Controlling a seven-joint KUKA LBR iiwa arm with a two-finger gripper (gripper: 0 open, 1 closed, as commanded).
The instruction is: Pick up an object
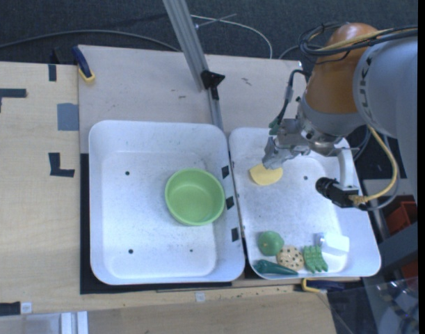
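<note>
The camera view looks down on 2 white bins set side by side on the bench; the left bin (108, 186) carries a green bowl (195, 197) a little right of its middle, near the wall shared with the right bin (351, 207). In the right bin, a pale yellow piece (266, 176) lies toward the far left corner; along the near edge sit a green ball (270, 242), a speckled cookie-like piece (290, 257), a dark green strip (275, 267), a bright green toy (314, 258) and a small white block (335, 243), all close together. The gripper (275, 158) hangs at the far edge of the yellow piece, touching or just above it; whether its jaws are wide or narrow cannot be told from this slant, and nothing is seen between them. The step in hand looks like the approach to the grasp; the next move probably calls for settling squarely over the flat yellow piece, closing, then lifting straight up clear of the bin wall.
</note>
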